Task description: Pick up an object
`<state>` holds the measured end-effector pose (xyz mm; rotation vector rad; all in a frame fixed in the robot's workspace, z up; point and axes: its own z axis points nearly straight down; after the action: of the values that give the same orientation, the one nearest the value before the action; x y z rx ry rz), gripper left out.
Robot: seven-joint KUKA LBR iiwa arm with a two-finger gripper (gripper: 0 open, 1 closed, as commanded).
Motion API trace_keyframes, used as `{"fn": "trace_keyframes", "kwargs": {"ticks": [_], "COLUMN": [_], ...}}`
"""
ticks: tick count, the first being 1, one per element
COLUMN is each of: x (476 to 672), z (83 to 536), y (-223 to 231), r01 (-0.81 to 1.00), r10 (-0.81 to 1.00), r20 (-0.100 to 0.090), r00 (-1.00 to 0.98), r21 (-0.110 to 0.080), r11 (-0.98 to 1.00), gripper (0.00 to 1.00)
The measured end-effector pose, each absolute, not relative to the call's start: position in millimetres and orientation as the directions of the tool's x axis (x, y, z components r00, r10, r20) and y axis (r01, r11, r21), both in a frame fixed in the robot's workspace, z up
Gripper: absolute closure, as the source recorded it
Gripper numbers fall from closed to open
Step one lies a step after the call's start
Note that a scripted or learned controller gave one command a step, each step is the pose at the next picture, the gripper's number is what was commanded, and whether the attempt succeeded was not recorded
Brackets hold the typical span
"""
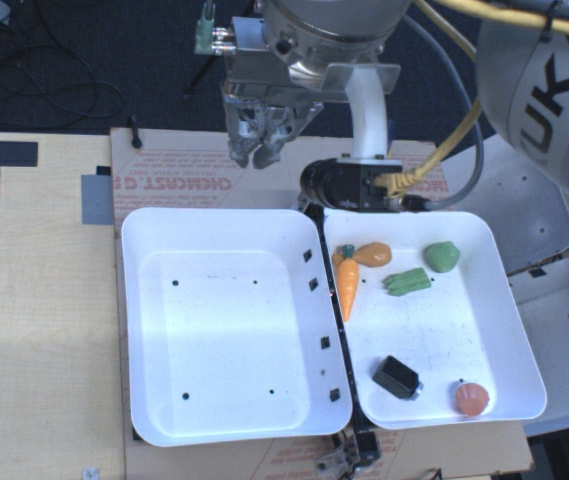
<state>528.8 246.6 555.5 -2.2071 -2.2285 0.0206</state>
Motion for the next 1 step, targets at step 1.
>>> {"fn": "trace_keyframes", "kwargs": {"ticks": [1], "x": [528.6], "z": [564.6], "y": [247.5], "r01": [1.000], "r10": [1.000], "r20": [-0.007], "r00": [-0.013], "r21": [-0.018], "r11": [0.013], "gripper": [1.00]}}
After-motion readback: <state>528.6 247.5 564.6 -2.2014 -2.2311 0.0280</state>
